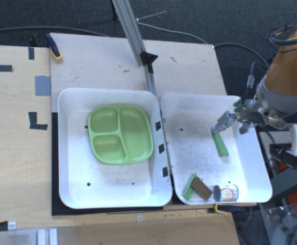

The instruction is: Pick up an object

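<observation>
The gripper (pixel 230 125) hangs over the right part of the right bin (pixel 189 103), near that bin's right wall. Its fingers stand spread, with nothing between them. One finger (pixel 221 123) reaches toward the upper end of a green stick (pixel 220 144), which lies on the bin floor just below it; whether they touch I cannot tell. To the left of the gripper the bin floor is bare and speckled across to the wall shared with the left bin (pixel 67 137), which leaves broad room on that side; on the right the wall is close.

The arm (pixel 283 80) comes in from the right edge, its orange band above the grey wrist, bent down toward the bin.

Along the near edge of the right bin lie a green block (pixel 190 186), a brown block (pixel 201 189) touching it, and a small jar (pixel 226 193) just beside them. The left bin holds a green divided plate (pixel 121 134) with three compartments, set near its middle and well apart from the walls.
</observation>
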